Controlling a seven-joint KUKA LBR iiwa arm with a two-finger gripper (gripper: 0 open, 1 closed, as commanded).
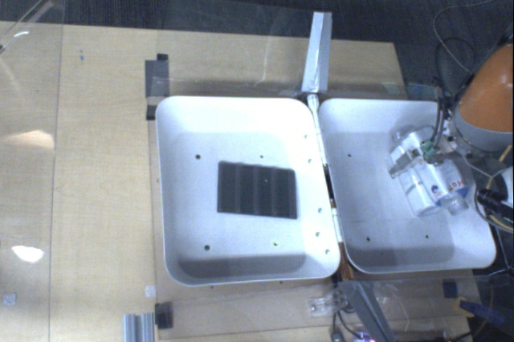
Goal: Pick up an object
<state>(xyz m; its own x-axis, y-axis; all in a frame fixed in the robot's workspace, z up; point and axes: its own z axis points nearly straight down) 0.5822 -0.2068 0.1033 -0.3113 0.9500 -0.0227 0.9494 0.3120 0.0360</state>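
A flat black ribbed rectangle lies in the middle of the left white bin. My gripper hangs over the right white bin, in its right half, well away from the black rectangle. Just below and right of the gripper is a pale, see-through shape with small red and blue marks. I cannot tell whether it is part of the gripper or a separate object. The grey arm with its orange band comes in from the right edge.
A metal post stands behind the seam between the two bins. Cables run along the right bin's right rim. Wooden bench spreads out to the left, with small black brackets at the left bin's corners.
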